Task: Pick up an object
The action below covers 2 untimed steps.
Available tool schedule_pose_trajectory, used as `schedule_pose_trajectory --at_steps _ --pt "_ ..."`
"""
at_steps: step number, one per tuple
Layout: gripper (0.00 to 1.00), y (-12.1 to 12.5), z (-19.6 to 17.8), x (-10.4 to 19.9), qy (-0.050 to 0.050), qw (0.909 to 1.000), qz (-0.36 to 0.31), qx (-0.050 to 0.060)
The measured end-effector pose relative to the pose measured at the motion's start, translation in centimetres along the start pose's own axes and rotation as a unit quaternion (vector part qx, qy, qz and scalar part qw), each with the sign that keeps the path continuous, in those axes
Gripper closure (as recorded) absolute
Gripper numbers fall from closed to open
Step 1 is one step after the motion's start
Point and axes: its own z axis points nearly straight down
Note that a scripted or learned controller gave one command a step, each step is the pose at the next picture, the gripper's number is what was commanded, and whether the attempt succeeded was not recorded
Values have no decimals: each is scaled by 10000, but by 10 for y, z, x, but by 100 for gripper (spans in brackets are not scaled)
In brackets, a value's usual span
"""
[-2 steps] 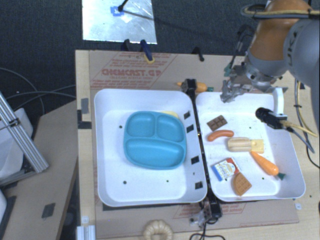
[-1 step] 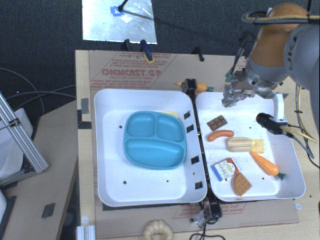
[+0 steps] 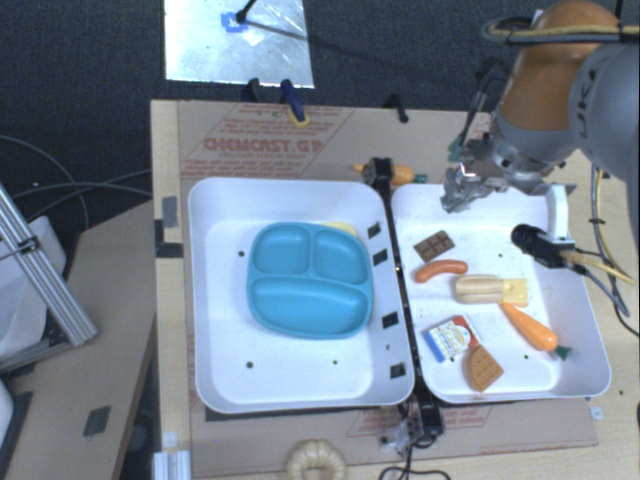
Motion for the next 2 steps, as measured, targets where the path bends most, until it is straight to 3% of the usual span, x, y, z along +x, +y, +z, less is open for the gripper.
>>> schedule_pose_trajectory --at_steps 1,2 --pt "100 9 17 -1 -8 10000 -3 8" --pt "100 2 5 5 0 10000 -6 3"
